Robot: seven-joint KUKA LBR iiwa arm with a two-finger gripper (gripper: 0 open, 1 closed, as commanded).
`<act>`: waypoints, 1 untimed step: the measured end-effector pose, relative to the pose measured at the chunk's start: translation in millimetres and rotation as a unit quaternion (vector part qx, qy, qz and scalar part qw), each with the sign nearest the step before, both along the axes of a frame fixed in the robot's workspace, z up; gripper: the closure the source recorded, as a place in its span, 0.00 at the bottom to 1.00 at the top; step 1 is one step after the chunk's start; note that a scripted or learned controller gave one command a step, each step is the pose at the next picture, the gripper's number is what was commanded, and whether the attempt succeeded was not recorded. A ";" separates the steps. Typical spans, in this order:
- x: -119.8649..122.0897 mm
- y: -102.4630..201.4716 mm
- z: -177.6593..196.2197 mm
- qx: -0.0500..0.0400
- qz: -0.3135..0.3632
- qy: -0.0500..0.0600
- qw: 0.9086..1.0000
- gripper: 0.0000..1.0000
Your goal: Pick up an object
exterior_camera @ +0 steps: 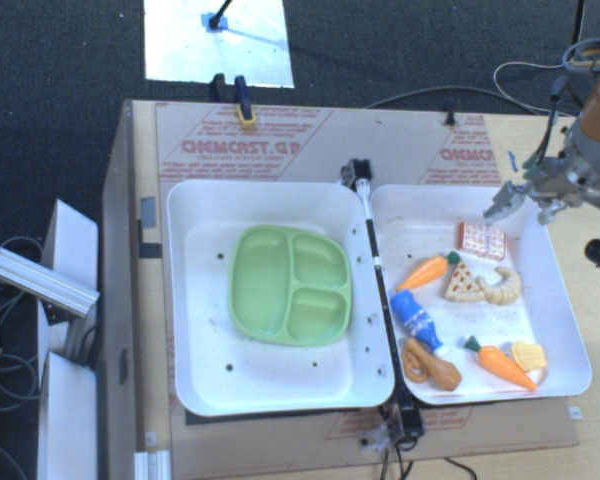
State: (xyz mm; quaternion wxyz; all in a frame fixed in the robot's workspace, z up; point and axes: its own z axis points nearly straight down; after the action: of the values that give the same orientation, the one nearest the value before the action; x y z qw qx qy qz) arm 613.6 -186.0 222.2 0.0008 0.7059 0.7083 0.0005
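The right bin (555,268) holds several toy foods: a red waffle square (480,240), an orange carrot (422,272), a pizza slice (461,284), a beige croissant (503,286), a blue bottle (416,321), a brown pretzel piece (430,364), a second carrot (500,364) and a small yellow piece (527,354). My gripper (525,208) hovers over the bin's far right corner, above and to the right of the waffle square. Its two fingers stand apart, open, with nothing between them.
A green divided plate (290,285) lies in the left bin (195,268). A black divider bar (372,258) runs between the two bins. Cables trail behind the arm at the upper right. A black-and-yellow clamp (242,103) sits at the board's back edge.
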 end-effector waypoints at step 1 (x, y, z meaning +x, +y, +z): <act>8.8 29.7 -68.9 0.000 0.001 0.001 1.000 0.00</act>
State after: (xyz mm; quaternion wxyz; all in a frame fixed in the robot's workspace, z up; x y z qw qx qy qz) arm 622.4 -156.3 153.2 0.0000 0.7054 0.7088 0.0003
